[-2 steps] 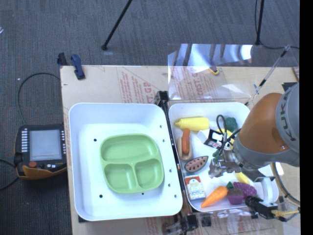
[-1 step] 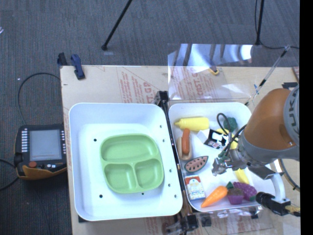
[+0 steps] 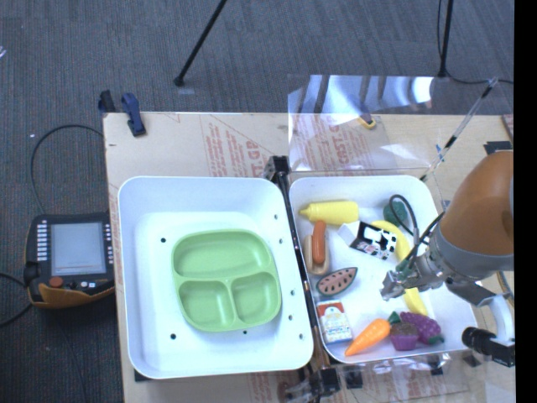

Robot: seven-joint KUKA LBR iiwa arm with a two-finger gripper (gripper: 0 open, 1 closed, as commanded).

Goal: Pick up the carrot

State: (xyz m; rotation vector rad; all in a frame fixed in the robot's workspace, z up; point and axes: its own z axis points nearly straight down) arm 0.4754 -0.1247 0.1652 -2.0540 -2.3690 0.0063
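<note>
Carrot (image 3: 369, 337) lying at the near edge of the right bin (image 3: 436, 193), tip pointing toward the small carton (image 3: 334, 322) just beside it, with the purple grapes (image 3: 417, 327) at its other end. I am hovering my end effector (image 3: 399, 285) over this bin, up and away from the carrot, beside the banana (image 3: 413, 299) and near the watermelon slice (image 3: 336, 281). Whether it is wide or narrow I cannot tell. Left bin (image 3: 143, 225) is carrying a green divided plate (image 3: 225, 279).
</note>
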